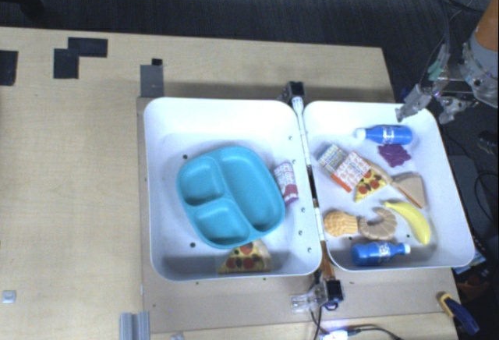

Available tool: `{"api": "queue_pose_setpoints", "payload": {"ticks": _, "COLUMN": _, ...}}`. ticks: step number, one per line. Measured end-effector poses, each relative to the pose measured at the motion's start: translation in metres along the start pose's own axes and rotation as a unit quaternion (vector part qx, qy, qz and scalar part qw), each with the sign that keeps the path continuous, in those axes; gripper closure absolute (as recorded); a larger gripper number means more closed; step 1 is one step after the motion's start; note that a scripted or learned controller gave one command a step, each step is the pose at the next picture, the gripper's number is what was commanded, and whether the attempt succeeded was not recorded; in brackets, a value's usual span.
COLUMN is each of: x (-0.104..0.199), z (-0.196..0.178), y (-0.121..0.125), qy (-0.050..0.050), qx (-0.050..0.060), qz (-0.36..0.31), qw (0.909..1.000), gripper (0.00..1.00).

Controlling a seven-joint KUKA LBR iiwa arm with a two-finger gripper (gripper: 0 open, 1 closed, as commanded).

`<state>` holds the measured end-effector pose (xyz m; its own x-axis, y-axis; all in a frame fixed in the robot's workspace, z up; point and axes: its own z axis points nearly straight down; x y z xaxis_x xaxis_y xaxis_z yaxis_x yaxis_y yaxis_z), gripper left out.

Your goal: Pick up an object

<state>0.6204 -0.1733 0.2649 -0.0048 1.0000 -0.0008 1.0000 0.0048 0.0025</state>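
at the frame's lower right a blue plastic bottle (pixel 379 253) lies beside a yellow banana (pixel 413 220); higher, another blue bottle (pixel 387 134) lies just beside the gripper (pixel 411 104), grip state unclear; a descent could clip the white bin's rim (pixel 366 105)

- The left bin (pixel 156 175) is largely taken up by a blue divided plate (pixel 229 195); bare floor lies along its back edge and left wall.
- A small can (pixel 286 181) stands between the plate and the right wall.
- A pizza slice (pixel 246 256) blocks the front edge.
- The right bin (pixel 452 198) is crowded from the middle to the front edge; its back-left corner is bare.
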Motion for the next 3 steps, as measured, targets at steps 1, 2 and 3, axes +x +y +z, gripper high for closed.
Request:
{"api": "queue_pose_setpoints", "payload": {"ticks": 1, "x": -0.030, "z": 0.169, "y": 0.013, "qy": 0.000, "qx": -0.001, "qz": 0.000, "qw": 1.0000, "gripper": 0.00}}
{"api": "queue_pose_setpoints", "payload": {"ticks": 2, "x": -0.030, "z": 0.157, "y": 0.014, "qy": 0.000, "qx": -0.003, "qz": -0.002, "qw": 1.0000, "gripper": 1.00}}
{"api": "queue_pose_setpoints", "payload": {"ticks": 3, "x": -0.030, "z": 0.158, "y": 0.014, "qy": 0.000, "qx": -0.003, "qz": -0.002, "qw": 1.0000, "gripper": 0.00}}
